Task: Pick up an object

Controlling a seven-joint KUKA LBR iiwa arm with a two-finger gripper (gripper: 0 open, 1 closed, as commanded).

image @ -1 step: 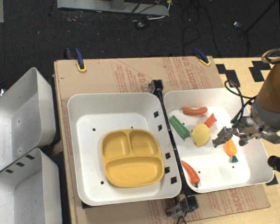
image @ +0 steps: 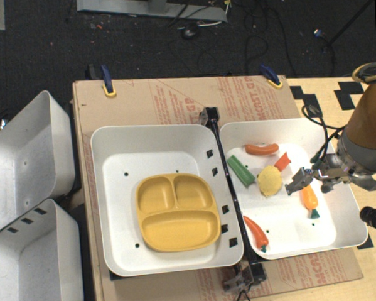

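Right bin [image: 343, 236]: sausage [image: 261, 149] at far side; green block [image: 240, 170], lemon [image: 271, 181], orange wedge [image: 281, 162] mid-left; chilli [image: 257, 232] near-left. Carrot [image: 310, 199] just below gripper [image: 301, 183], slightly near and right, long axis running far-to-near, green tip nearest. Gripper state: cannot tell; nothing seen between fingers. Left bin [image: 108, 182]: yellow plate [image: 177, 211].

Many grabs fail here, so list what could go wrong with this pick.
1. The gripper sits among crowded toys: the yellow lemon and the orange carrot lie close on either side, so it may nudge one while closing on the other.
2. The small orange piece touches the lemon and could be dragged along.
3. The carrot lies near the right bin's wall, so a push may wedge it there.
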